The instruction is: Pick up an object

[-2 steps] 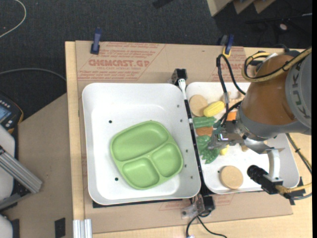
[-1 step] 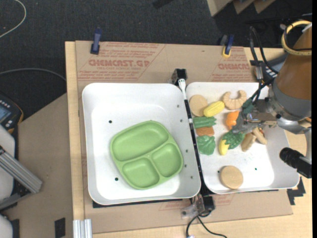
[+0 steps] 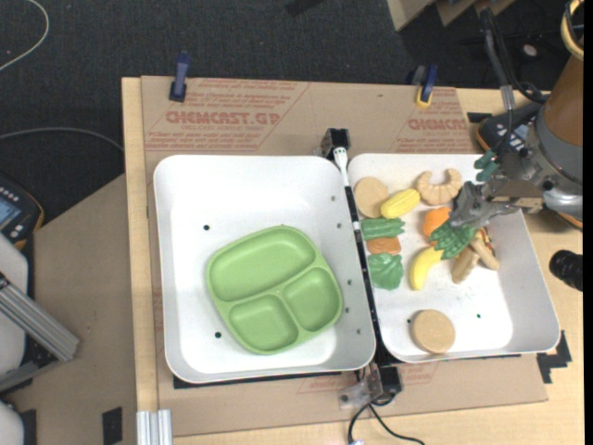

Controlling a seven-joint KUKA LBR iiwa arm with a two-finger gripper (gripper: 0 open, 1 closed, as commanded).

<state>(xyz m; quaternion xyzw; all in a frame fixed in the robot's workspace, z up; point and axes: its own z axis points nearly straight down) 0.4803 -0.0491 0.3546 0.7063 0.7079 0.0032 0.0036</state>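
We are watching the gripper [image 3: 460, 213] hanging over the toy food heaped toward the right bin's [image 3: 533, 276] far left corner, apparently targeting the leafy green toy vegetable [image 3: 451, 239] at the heap's right edge. Its long axis is running near-left to far-right. We cannot tell the claw's state. The green divided plate [image 3: 273, 288] is sitting mid-left bin [image 3: 176, 258].

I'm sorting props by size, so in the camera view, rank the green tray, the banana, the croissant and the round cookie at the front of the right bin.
1. Green tray, by far.
2-4. Cookie, banana, croissant: too alike to rank.
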